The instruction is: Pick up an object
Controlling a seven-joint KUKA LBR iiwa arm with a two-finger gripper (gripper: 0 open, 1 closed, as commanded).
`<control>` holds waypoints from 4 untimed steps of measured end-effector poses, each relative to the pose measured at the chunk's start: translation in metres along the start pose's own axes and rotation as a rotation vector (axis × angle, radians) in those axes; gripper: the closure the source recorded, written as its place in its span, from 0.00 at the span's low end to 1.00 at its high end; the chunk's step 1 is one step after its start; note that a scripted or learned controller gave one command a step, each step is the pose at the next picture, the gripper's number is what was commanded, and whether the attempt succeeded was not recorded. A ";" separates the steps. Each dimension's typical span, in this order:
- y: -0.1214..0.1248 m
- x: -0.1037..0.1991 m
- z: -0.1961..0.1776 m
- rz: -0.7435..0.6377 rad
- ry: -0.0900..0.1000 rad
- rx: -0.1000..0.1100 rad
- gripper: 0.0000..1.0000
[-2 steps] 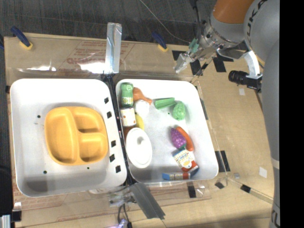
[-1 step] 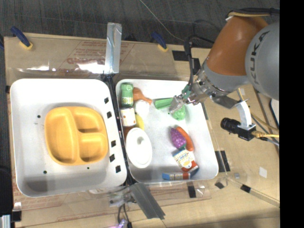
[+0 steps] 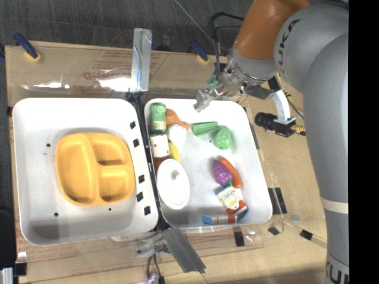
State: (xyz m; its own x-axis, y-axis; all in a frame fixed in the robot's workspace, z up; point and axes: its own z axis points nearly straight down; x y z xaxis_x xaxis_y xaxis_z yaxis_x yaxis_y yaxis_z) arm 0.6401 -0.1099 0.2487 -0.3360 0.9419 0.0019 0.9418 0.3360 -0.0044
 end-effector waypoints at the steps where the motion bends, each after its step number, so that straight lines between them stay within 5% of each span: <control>1: 0.012 -0.016 -0.027 0.258 -0.002 -0.003 1.00; 2: 0.011 -0.018 -0.029 0.547 -0.002 -0.002 1.00; 3: -0.086 0.004 -0.018 0.745 0.000 0.001 1.00; 4: -0.085 -0.052 -0.064 0.876 0.000 -0.001 1.00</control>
